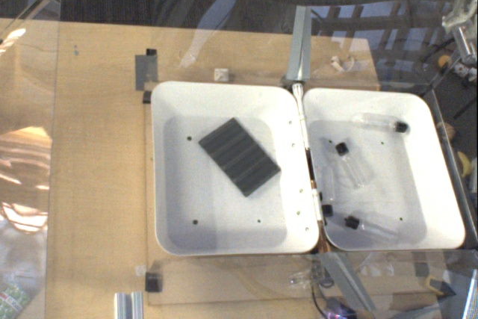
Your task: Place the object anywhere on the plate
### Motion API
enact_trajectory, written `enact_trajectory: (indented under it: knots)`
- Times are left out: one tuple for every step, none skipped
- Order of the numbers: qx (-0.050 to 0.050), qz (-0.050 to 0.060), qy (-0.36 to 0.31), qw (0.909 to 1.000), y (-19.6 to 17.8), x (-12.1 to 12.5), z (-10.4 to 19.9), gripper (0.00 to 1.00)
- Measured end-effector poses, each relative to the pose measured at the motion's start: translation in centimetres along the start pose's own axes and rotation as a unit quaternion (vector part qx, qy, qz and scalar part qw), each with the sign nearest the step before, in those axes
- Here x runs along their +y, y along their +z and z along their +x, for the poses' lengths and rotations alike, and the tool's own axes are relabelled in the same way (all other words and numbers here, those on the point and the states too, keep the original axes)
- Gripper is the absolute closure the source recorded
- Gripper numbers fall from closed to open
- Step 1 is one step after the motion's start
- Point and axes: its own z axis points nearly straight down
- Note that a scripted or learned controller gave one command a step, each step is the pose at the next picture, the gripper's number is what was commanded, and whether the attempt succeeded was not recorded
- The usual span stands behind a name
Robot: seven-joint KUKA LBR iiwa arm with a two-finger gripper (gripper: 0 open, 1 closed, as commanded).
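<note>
The hand point(464, 11) is, as best the view allows, the pale metal piece at the upper right edge, above the far corner of the bins. How far open it is cannot be told, and nothing can be seen in its grasp.

Nearest below it is the right bin point(441, 160), a shallow white plastic tray with rounded corners and a smooth, slightly glossy floor. In it lie three clear tube-shaped objects, each with a small black cap. One point(377, 120) lies closest to the hand along the bin's far side. The second point(352, 166) lies farther from the hand, toward the bin's inner wall. The third point(370, 226) is farthest, near the front wall. All three lie flat and apart from one another.

Beyond the seam, well away from the hand, the left bin point(168, 183) is of the same white plastic. It holds the plate point(239, 157), a dark grey, matte, rectangular slab with parallel ribs. The plate lies flat and turned diagonally near the bin's middle.

Both bins rest on a light wooden tabletop point(89, 160). A small pale cube point(221, 75) sits on the tabletop just behind the left bin.
</note>
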Motion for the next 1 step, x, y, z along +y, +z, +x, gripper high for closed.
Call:
enact_trajectory:
  knots:
    - [-0.001, -0.001, -0.003, 1.0, -1.05, 0.03, 0.18, 1.0]
